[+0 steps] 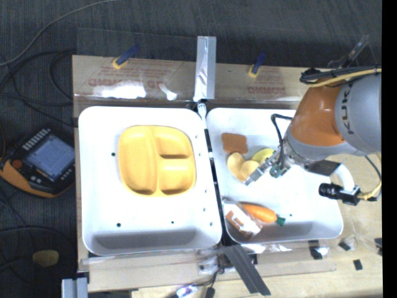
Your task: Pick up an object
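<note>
A cluster of pale yellow fruit toys [247, 164] lies near the middle of the right bin [310, 219], a little toward ten o'clock. It looks like a lemon and banana pieces, though the shapes are hard to separate. This cluster seems to be the likely pick. The end effector [259, 173] sits at its four o'clock edge, touching or just above it. I cannot tell how far it is open, and nothing is clearly held.

At twelve o'clock from the fruit lies a brown slab [234, 143]. At six o'clock, along the bin's near wall, lies a carrot [259, 213] with a small packet [239, 222] beside it.

The arm [322, 124] reaches in from three o'clock. The left bin [99, 228] holds a yellow divided tray [156, 160]. Both bins rest on the surface [93, 73].

To do this well, I judge the end effector should centre on one fruit piece, not the seam between pieces, close fully, then lift straight up. Rounded toys may slip sideways.
</note>
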`<state>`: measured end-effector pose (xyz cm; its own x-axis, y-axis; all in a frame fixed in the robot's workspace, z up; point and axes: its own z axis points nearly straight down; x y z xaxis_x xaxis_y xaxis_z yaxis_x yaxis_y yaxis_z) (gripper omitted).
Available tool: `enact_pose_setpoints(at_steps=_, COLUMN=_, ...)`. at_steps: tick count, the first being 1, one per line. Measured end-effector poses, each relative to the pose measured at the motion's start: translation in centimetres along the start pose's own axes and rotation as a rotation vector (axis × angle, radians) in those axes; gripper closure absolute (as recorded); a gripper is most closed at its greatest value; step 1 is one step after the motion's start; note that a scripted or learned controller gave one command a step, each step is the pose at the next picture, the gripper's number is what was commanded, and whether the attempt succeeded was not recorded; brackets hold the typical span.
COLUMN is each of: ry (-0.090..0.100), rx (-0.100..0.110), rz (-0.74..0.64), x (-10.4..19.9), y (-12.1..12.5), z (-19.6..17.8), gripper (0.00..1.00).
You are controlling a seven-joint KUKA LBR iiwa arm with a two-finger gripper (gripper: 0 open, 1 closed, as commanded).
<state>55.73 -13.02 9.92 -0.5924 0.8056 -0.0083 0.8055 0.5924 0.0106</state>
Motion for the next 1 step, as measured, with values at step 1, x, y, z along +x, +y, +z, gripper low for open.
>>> enact_pose_setpoints(at_steps=1, ry=-0.002, rx=0.003, rz=-0.087, x=-7.05, y=-1.08, z=0.96, gripper=1.0)
